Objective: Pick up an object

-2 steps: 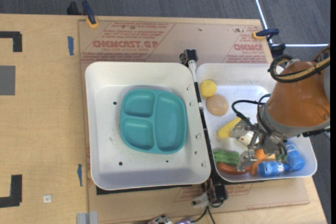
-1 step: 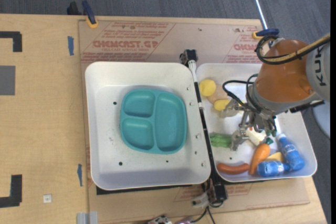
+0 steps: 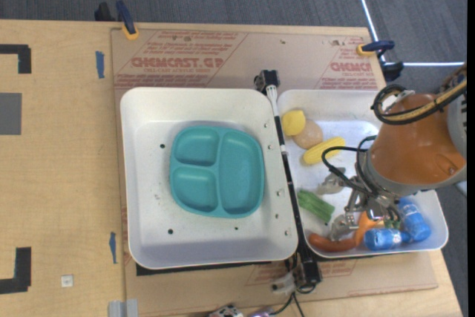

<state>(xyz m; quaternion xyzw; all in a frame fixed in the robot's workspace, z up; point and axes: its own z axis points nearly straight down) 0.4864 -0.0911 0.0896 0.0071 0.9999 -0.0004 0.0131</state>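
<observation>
Gripper point(image 3: 355, 223) low in the right bin point(image 3: 438, 240), over the near-edge clutter; fingers too tangled with objects to read, cannot tell if clenched or released, nothing clearly between them; orange carrot-like piece point(image 3: 362, 234) right at the tips, red piece point(image 3: 326, 240) just beside, blue items point(image 3: 397, 231) to the right, green piece point(image 3: 315, 203) left; likely target the orange one; centre on it alone, close fully before lifting; teal tray point(image 3: 217, 170) sits in the left bin point(image 3: 141, 159).
</observation>
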